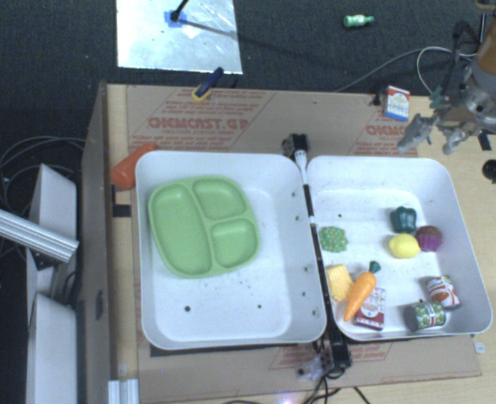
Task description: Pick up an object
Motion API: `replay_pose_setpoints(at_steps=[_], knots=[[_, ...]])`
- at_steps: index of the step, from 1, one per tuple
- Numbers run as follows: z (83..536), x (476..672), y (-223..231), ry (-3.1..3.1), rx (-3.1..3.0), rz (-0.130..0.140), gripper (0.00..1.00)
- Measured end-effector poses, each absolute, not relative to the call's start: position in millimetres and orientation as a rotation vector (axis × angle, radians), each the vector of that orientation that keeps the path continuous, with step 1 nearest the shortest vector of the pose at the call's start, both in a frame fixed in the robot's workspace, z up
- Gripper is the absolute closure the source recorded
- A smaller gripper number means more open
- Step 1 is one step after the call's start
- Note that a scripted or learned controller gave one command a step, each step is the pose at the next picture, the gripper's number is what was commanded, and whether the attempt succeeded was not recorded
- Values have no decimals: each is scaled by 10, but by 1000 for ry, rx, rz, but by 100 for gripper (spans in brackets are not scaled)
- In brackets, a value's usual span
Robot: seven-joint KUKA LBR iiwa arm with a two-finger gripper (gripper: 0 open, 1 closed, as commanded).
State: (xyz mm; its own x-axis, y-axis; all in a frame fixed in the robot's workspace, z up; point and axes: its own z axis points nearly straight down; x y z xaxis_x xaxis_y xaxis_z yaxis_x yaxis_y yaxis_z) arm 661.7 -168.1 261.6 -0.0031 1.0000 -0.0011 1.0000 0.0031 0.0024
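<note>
The right bin (450, 183) holds several toy foods. Among them are a dark green pepper (403, 219), a yellow lemon (404, 246), a purple piece (429, 238), a green leafy piece (333, 239), a corn cob (338, 282) and a carrot (361, 291). A red packet (370, 308) and two cans (441, 291) (429, 316) lie along the near edge. My gripper (433, 135) hangs above the bin's far right corner, beyond its rim. It is open, with nothing between its fingers.
The left bin (273, 310) carries a green divided plate (204, 224). A small red and white box (397, 103) stands on the bench behind the right bin. An orange object (124, 168) lies at the left bin's far left corner. Cables run by the arm.
</note>
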Motion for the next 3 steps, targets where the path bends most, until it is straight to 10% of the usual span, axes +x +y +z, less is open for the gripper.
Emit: replay_pose_setpoints(at_steps=[2, 3], knots=[[843, 6253, -1897, 2222, 2219, 1, 0], [845, 6040, -2004, 2222, 2219, 0, 0]])
